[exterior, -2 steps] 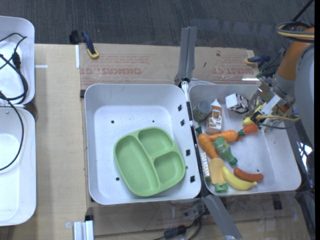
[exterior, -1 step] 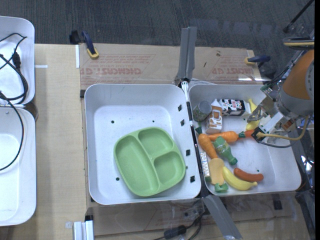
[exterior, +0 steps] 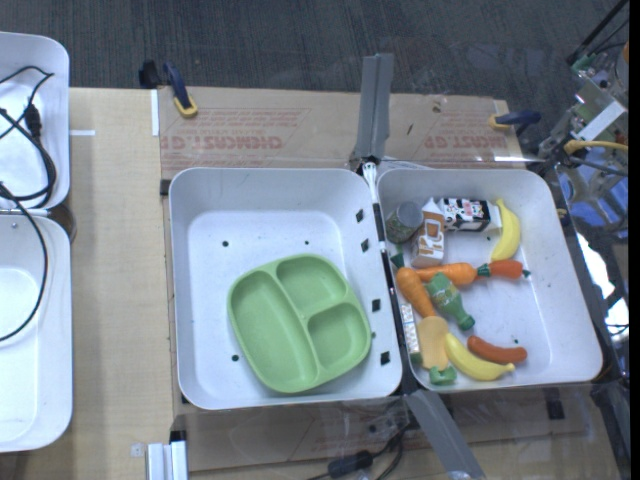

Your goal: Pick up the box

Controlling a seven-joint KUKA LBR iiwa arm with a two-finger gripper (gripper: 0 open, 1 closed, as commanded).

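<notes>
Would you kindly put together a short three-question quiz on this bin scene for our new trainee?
1. True or false: the green divided plate lies in the left bin.
2. How many bananas are in the right bin?
3. Which item lies directly against the black-and-white box on its right side? A) a banana B) the tin can C) the sausage

Key:
1. True.
2. Two: one banana by the box, another banana near the front edge.
3. A. The tin can sits left of the box, and the sausage lies near the front.
</notes>
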